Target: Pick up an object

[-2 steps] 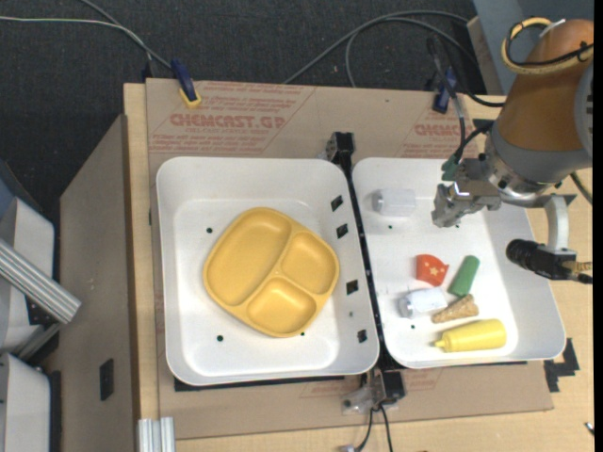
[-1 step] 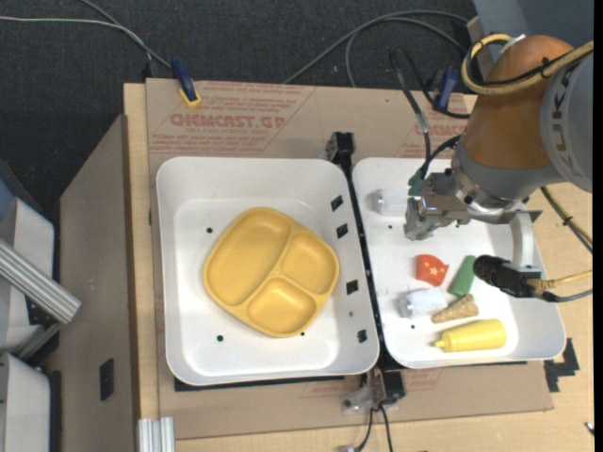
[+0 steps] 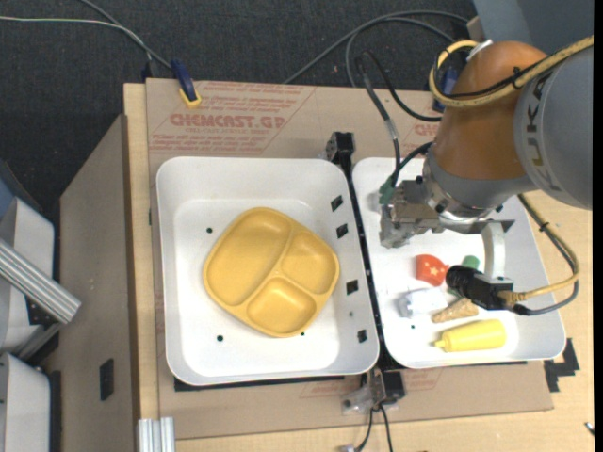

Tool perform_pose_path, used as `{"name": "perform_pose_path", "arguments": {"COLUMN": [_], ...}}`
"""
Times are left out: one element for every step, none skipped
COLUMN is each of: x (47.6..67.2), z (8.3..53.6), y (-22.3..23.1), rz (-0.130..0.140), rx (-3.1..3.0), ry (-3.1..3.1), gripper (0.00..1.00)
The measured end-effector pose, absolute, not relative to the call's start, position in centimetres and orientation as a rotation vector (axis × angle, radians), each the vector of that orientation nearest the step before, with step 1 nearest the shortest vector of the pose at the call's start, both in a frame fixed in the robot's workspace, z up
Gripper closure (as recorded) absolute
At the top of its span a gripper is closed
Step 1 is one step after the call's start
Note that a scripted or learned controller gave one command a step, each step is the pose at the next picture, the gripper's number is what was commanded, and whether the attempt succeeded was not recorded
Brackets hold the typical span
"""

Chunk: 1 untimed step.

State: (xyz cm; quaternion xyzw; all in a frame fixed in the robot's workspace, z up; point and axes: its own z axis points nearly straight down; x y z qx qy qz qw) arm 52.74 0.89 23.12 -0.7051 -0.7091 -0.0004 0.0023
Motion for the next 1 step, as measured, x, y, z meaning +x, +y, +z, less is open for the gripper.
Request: {"name": "perform_pose_path", "arguments": {"x": [51.51], "z": [23.88], "y": [5.89], "rz": [-0.002], "rx": [-2.211], "ry": [-2.226], "gripper": [1.00]}}
